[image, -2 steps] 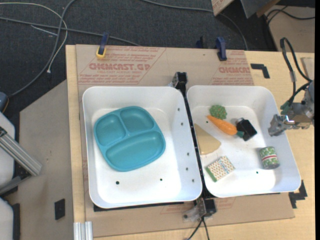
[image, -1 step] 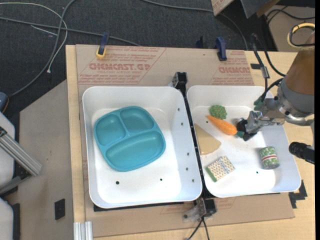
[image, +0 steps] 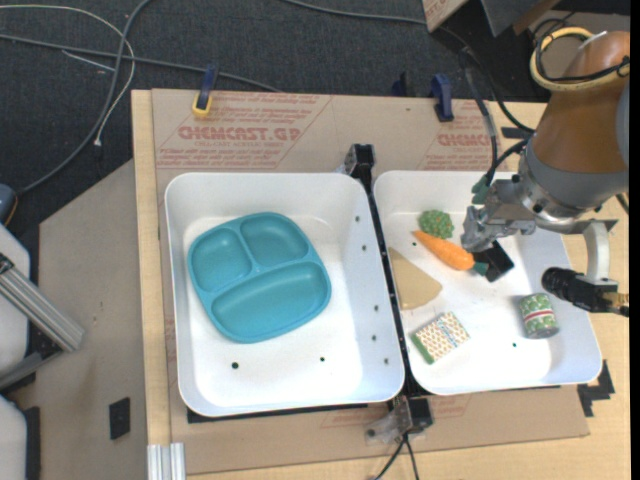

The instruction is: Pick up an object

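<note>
The right bin (image: 570, 368) holds an orange carrot (image: 443, 250), a green broccoli floret (image: 436, 222), a tan wedge (image: 413, 283), a small patterned box (image: 441, 336) and a green can (image: 538, 316). My gripper (image: 487, 250) hangs low over this bin, right at the carrot's right end and just right of the broccoli. The carrot lies flat on the bin floor, pointing up and left. The wrist hides the bin floor behind the gripper.
The left bin (image: 190, 368) carries a blue sectioned plate (image: 260, 275). A black divider (image: 378, 258) runs between the bins. A black fixture (image: 580, 288) sticks out at the right bin's right edge. Blue clamps (image: 206, 88) hold the cardboard base.
</note>
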Available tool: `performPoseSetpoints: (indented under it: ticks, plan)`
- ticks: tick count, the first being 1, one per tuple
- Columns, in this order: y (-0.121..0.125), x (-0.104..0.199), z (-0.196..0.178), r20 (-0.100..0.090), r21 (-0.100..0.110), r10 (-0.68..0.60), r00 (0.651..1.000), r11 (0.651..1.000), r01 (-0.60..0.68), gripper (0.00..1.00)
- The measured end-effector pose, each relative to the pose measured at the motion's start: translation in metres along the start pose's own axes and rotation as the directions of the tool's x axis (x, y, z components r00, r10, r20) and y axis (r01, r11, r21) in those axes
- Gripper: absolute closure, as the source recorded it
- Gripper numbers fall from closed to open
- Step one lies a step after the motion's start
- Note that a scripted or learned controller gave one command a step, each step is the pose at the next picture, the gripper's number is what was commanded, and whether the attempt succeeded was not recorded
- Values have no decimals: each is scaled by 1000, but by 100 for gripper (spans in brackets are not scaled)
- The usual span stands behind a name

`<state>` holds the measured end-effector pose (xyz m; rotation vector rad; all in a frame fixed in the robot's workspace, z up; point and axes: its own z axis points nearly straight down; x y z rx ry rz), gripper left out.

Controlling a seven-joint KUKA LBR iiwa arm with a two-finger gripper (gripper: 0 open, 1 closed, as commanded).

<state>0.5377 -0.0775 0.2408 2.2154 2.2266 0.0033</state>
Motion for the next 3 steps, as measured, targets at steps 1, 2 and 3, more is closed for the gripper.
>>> performPoseSetpoints:
  ticks: [1,2,3]
  plan:
    - [13,55,-4,-1,0,-1,1000,1000,1,100]
    - [38,106,11,1,0,1,1000,1000,-1,100]
    - [65,154,21,0,0,1,1000,1000,-1,100]
